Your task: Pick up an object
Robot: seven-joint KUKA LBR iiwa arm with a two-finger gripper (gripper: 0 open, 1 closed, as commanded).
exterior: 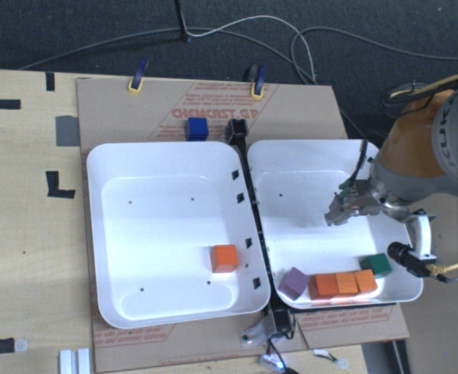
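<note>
targets: purple block [294, 282], three orange blocks in a row [343, 284] and a green block [378, 264], all along the near wall of the right bin [307, 158]
other one: lone orange cube [224, 258] in the left bin [163, 156]
gripper [343, 208]: above the right bin's middle, nothing visibly in it, honestly can't tell its opening
step: looks like pre-grasp, no pick yet
next: probably shift toward the near-wall cluster, drop onto one block

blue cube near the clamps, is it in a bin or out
Out. The blue cube sits on the brown board just beyond the far rim of the left bin, not inside its white walls.
</note>
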